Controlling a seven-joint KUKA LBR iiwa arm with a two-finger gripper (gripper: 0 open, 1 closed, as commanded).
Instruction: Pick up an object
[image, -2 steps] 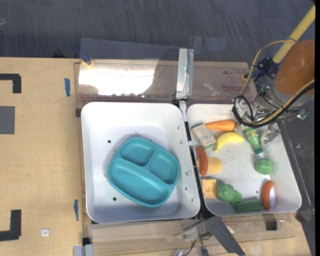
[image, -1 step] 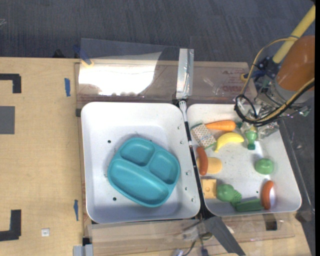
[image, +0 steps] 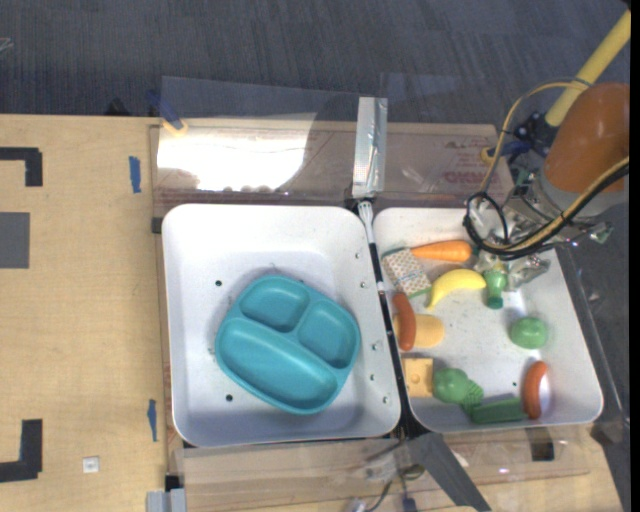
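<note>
Two white bins are seen side by side on the bench. Nearest the camera, in the right bin (image: 585, 385), a dark green cucumber-like piece (image: 497, 409) lies along the front wall, with a red and white oval piece (image: 537, 388) just beside it on the right. A green leafy piece (image: 455, 385) and a yellow cheese block (image: 417, 376) are noted to its left. In the left bin (image: 190, 260), a teal divided plate (image: 288, 343) is set, tilted toward the front right. Further back in the right bin, a round green piece (image: 528, 331), a pale orange piece (image: 427, 330) and a red sausage (image: 404, 318) are recorded. Beyond these, a yellow banana (image: 456, 286), a checked cracker (image: 403, 268) and an orange carrot (image: 441, 251) lie near the back wall. The gripper (image: 508, 272) is placed low at the back right, beside the banana, above a small green object (image: 494, 289). Whether the claw is apart or together cannot be told; cables obscure it. Nothing is seen gripped.
</note>
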